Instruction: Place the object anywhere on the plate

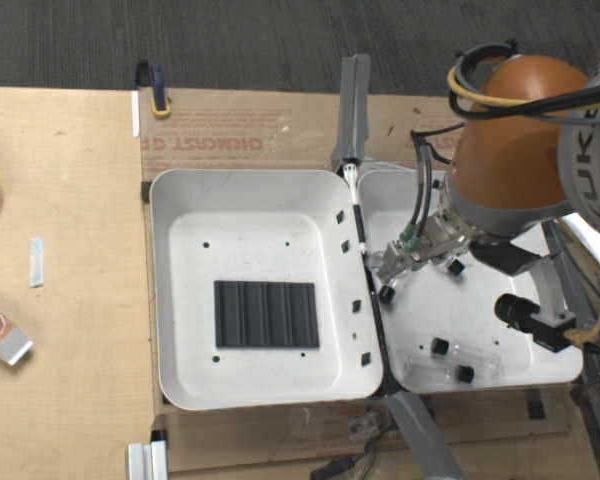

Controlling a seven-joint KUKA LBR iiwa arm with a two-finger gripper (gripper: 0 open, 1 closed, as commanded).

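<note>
Looks like a robotics lab setup, not anyone's home. You've got a KUKA arm [525, 138] with loose cabling hanging over two white bins [180, 268] on a plywood bench [60, 168], grey office-type carpet [230, 18] behind (classic lab flooring), plus a clamp [157, 90] on the bench edge.

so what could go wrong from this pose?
1. The tool hangs right by the divider wall between the bins, so a sideways move toward the dark ribbed plate could clip it.
2. I can't see any object in the tool, so it may cross over with nothing.
3. Cables trail close beside the wrist and might snag on the bin rim.
</note>
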